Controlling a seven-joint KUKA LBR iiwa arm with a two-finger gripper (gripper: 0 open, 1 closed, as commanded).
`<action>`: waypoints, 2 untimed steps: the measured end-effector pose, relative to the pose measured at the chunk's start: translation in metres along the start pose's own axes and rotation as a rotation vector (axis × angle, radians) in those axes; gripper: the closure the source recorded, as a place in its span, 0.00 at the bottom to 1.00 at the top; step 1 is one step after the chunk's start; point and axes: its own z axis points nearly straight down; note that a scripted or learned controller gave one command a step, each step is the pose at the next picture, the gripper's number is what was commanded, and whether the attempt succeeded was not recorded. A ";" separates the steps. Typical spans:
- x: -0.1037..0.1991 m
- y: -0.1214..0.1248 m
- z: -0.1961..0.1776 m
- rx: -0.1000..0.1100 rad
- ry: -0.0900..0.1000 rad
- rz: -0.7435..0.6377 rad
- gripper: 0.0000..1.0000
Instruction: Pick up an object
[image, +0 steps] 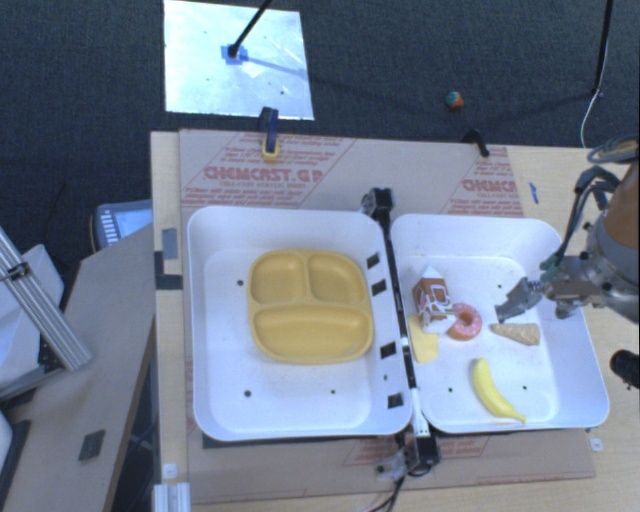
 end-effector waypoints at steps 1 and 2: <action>0.000 0.002 -0.005 -0.011 -0.002 -0.003 0.00; 0.009 0.001 0.053 -0.007 0.000 0.000 0.00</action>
